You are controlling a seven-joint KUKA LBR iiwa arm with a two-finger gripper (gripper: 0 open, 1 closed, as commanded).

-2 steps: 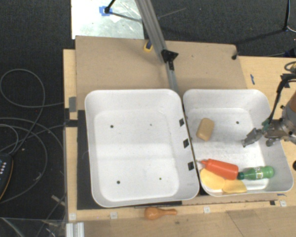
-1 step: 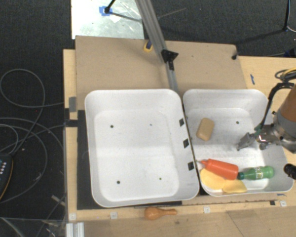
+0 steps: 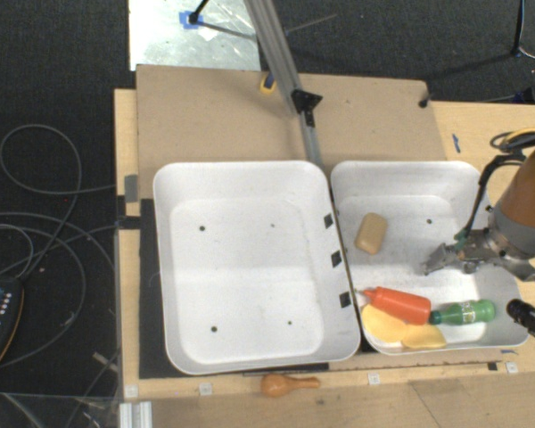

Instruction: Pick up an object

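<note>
In the right bin (image 3: 401, 181) lie a tan block (image 3: 371, 233), an orange-red bottle (image 3: 399, 303), a green bottle (image 3: 464, 312) and two yellow pieces (image 3: 385, 325) crowded along the front wall. My gripper (image 3: 439, 260) hangs low over the bin's right half, with nothing seen in it. It is right of the tan block and just above the green bottle. The arm (image 3: 524, 205) with its orange band comes in from the right edge.
The left bin (image 3: 174, 239) sits beside the right one, with black clips (image 3: 336, 259) on the shared wall. An orange pear-shaped object (image 3: 289, 382) lies on the bench front edge. A slanted metal pole (image 3: 276, 52) crosses the back. Cables lie on the floor at left.
</note>
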